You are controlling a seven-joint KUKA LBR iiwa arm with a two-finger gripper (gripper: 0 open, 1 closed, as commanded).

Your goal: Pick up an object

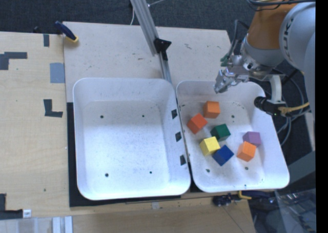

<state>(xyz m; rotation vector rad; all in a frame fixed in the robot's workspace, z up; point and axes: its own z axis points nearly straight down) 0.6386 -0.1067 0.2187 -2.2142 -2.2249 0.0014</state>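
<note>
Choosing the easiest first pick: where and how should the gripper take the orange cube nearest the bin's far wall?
Come straight down on the orange cube and close on two opposite side faces. It lies flat, apart from its neighbours, with free space around it, and nearest the gripper, so a top-down pinch looks least obstructed.

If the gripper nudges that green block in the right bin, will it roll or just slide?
The green block looks flat-faced, so it should slide, not roll. It probably stays rigid when squeezed. The yellow block and blue block sit close by, so a push may shove them too.
</note>
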